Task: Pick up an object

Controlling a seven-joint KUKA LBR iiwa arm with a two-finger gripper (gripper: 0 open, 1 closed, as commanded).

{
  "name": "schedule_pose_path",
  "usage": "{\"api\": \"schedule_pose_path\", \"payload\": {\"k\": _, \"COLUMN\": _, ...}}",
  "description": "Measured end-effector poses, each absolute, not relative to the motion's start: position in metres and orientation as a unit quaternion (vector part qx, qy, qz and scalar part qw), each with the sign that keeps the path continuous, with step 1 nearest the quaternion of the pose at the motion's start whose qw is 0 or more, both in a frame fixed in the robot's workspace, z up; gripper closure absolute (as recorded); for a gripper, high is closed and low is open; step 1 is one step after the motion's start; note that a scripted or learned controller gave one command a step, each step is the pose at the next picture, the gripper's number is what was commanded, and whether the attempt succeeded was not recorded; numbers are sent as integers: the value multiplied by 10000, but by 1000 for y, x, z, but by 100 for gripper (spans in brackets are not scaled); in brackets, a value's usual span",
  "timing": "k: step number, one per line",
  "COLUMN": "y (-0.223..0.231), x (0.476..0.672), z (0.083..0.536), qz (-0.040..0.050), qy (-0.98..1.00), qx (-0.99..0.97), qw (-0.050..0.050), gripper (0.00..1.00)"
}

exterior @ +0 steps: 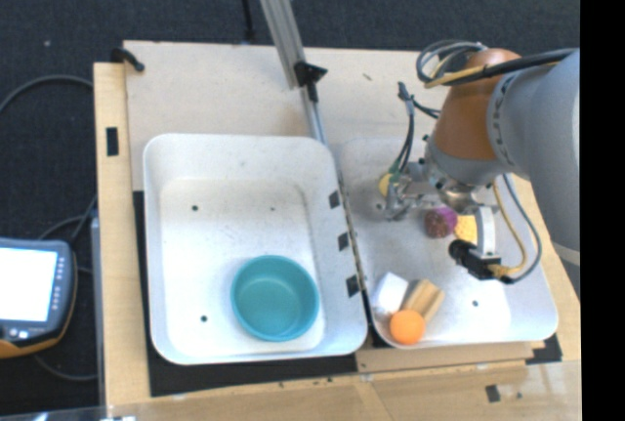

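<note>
End effector [441, 204] hovers above round purple object [438, 222].

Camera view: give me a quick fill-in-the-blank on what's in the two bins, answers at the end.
1. The teal bowl sits in the ______ bin as the camera sees it.
2. The orange ball lies at the near edge of the ______ bin.
3. The white block and the tan block lie just above the ______ ball.
4. The arm hangs over the bin that holds the ______ object.

Missing words: left; right; orange; purple
</note>
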State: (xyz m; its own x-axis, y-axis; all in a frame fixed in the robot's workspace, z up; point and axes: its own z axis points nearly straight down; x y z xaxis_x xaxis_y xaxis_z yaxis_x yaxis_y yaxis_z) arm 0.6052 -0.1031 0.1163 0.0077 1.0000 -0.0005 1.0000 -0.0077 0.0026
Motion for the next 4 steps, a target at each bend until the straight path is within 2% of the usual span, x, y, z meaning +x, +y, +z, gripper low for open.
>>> {"api": "schedule_pose_path", "payload": {"k": 3, "y": -117, "x": 608, "z": 272, "qz": 17, "qy": 7081, "qx": 7061, "qw": 32, "gripper": 100}}
{"api": "schedule_pose_path", "payload": {"k": 4, "y": -118, "x": 608, "z": 293, "qz": 10, "qy": 7083, "qx": 7059, "qw": 16, "gripper": 100}}
